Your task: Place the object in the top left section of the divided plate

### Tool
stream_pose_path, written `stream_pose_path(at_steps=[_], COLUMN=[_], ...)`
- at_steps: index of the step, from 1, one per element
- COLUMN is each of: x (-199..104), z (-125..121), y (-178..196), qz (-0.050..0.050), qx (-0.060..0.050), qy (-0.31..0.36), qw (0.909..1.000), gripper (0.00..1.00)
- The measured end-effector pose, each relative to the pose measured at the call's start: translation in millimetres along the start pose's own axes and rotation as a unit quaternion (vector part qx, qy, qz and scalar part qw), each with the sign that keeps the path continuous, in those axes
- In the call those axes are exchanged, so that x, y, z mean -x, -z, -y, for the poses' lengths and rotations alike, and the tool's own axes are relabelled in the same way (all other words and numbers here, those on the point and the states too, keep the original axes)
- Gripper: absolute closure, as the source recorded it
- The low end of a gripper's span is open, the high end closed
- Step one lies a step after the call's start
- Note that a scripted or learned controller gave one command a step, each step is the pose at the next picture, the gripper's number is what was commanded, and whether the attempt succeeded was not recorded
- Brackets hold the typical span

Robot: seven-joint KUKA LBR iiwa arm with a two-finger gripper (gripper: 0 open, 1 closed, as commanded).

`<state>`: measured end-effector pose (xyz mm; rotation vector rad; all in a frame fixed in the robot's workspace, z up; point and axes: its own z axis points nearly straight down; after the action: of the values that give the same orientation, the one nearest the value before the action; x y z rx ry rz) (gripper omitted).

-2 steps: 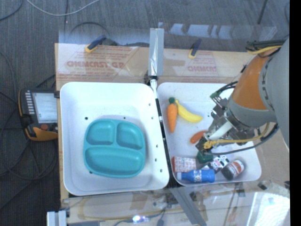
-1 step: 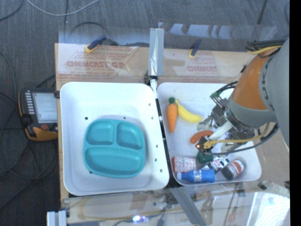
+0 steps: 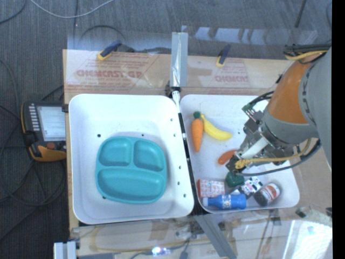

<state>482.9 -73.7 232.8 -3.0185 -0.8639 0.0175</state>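
I see two white bins side by side on the desk [image 3: 124, 74]. The left bin [image 3: 81, 144] holds the blue-green plate [image 3: 131, 185]. The plate sits a bit near of the middle of that bin. It has two small parts on its far side and one big part on its near side. The right bin [image 3: 237, 108] holds all the small things. An orange carrot [image 3: 197, 135] lies by the left wall, and a yellow banana [image 3: 215, 130] lies just right of it, touching near the carrot's green top. At the near end there is a red can [image 3: 211, 188], a blue bottle [image 3: 226, 202] lying on its side, a black and white thing [image 3: 249, 188] and a dark can [image 3: 268, 193]. The arm [image 3: 291, 104] comes in from the right over this bin. Its jaws hang low in the middle of the bin. A small orange-red thing [image 3: 226, 157] is just left of them and a green thing [image 3: 234, 179] is just near of them. I cannot tell if the jaws are spread or pressed together, or if they hold anything.
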Motion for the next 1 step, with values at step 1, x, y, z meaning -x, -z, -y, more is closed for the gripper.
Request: stream_pose_path(at_steps=[1], x=[16.8], z=[-30.5], y=[-20.5], qz=[-0.002], qx=[0.001], qy=[-0.154], qw=[0.9880], gripper=[1.00])
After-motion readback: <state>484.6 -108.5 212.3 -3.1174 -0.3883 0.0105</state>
